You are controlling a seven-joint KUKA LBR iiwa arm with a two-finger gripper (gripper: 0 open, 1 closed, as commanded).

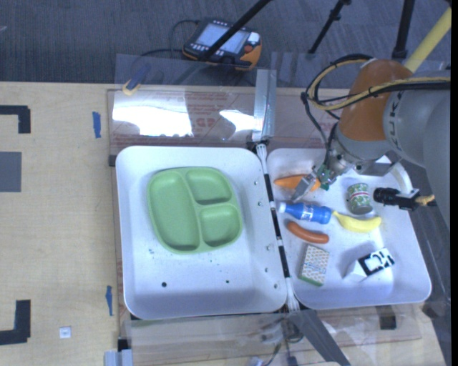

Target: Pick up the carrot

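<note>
a robotics lab or test cell is indicated. a pale wooden bench (50, 236) is marked with black squares and blue tape tabs. two shallow white bins (139, 286) are set side by side on it, one loaded with a green divided tray (195, 208), the other with toy food items. a grey and orange industrial arm (390, 114) trailing loose cables is seen at right. a handheld control pendant (220, 41) and black tripod legs (336, 21) are noted on grey carpet beyond.

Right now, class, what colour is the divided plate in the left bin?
Light green: the divided plate shows best in the camera view, lying in the left bin.
</note>
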